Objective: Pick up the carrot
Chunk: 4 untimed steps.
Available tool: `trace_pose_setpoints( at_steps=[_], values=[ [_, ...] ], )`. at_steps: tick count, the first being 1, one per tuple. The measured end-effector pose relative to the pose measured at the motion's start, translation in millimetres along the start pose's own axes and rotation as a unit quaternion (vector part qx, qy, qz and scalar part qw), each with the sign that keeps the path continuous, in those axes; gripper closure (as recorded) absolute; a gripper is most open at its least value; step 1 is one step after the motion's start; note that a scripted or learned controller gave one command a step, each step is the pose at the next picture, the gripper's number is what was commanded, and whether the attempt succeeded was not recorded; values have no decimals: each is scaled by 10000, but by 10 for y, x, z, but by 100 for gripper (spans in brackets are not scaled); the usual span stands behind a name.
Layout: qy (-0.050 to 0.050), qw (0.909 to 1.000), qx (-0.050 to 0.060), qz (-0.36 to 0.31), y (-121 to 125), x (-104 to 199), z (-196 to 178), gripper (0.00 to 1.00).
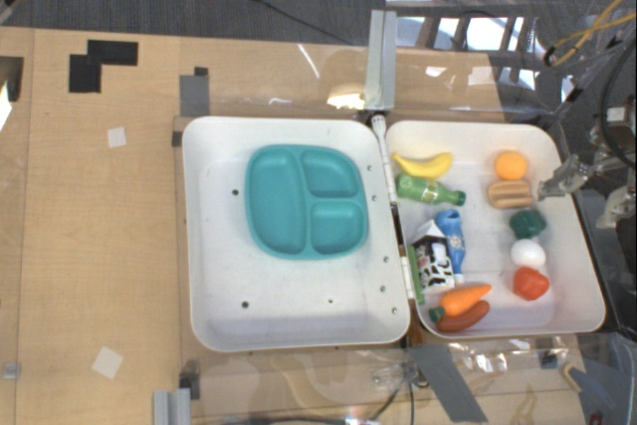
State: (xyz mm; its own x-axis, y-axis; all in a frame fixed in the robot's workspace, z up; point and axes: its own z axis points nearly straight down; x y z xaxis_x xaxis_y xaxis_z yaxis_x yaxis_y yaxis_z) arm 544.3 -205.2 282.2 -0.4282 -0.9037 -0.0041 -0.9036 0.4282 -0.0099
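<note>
Carrot (466, 297) lies in the right bin (572, 214), at about 7 o'clock from that bin's centre, near the front wall. It is tilted, tip toward 2 o'clock, and touches a brown sausage (464, 318) just beside it at 6 o'clock. A milk carton (432, 261) stands at 11 o'clock from the carrot, with a blue bottle (454, 239) against the carton's right side.

Other contents of the right bin: a banana (423, 164) and a green bottle (428, 190) at 10 o'clock from centre; an orange (511, 164) above a hot dog (511, 194) at 1 o'clock; a dark green item (528, 224), a white ball (528, 254) and a red item (530, 284) in a column along the 4 o'clock side.

Left bin (209, 244) holds a teal divided plate (304, 201) at its centre.

Gripper (567, 179) sits over the right bin's rim at 3 o'clock, well apart from the carrot. Nothing is seen between its fingers; how far they are spread cannot be told.
</note>
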Motion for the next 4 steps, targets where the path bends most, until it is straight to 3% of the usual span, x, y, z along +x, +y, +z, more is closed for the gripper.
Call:
trace_pose_setpoints(
  at_steps=[1, 2, 3, 4],
  values=[
    [5, 9817, 2, 1904, 214, 104, -210, 0],
    [7, 9602, -1, 2792, 375, 183, -3, 0],
    [5, 9220, 7, 3873, 402, 193, 152, 0],
    [27, 8720, -32, 4895, 325, 140, 1284, 0]
  ],
)
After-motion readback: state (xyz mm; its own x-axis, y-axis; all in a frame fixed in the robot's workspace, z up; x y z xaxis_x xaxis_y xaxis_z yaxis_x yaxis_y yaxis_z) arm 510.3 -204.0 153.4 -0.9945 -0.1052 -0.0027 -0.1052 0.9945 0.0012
